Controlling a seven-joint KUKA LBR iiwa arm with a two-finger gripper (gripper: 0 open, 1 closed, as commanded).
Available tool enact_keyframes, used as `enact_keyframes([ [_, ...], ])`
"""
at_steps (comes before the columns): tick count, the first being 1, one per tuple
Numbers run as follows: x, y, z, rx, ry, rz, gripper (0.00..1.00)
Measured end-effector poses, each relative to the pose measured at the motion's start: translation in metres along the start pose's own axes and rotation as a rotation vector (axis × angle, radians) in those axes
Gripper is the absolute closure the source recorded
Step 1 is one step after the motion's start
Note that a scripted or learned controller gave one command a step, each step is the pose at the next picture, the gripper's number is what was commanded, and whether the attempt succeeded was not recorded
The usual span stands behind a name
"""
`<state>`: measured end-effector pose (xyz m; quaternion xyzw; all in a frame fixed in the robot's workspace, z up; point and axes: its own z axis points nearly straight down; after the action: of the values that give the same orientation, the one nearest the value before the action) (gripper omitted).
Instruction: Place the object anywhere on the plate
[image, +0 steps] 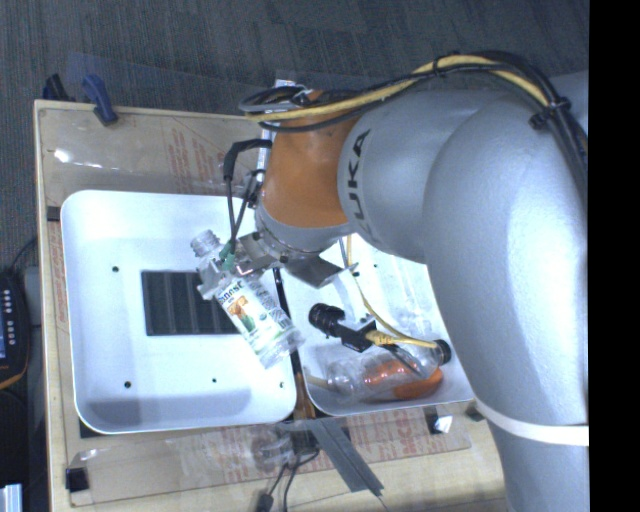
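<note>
Grey arm with orange band over bins, gripper (243, 258) at clear plastic bottle (243, 299), finger state indiscernible, bottle tilted above right edge of left bin (100, 300), right bin (330, 405) cluttered.

right bin (330, 405) mostly hidden under arm (470, 200), gripper (255, 262) largely covered by wrist, arm cut off at frame's bottom
</note>
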<state>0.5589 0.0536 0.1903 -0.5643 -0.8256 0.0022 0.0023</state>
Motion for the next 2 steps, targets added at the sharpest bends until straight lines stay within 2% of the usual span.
enact_keyframes([
  [1, -0.035, 0.023, 0.000, -0.001, -0.001, 0.023, 1.00],
  [2, -0.080, 0.063, -0.059, -0.004, -0.002, -0.177, 1.00],
])
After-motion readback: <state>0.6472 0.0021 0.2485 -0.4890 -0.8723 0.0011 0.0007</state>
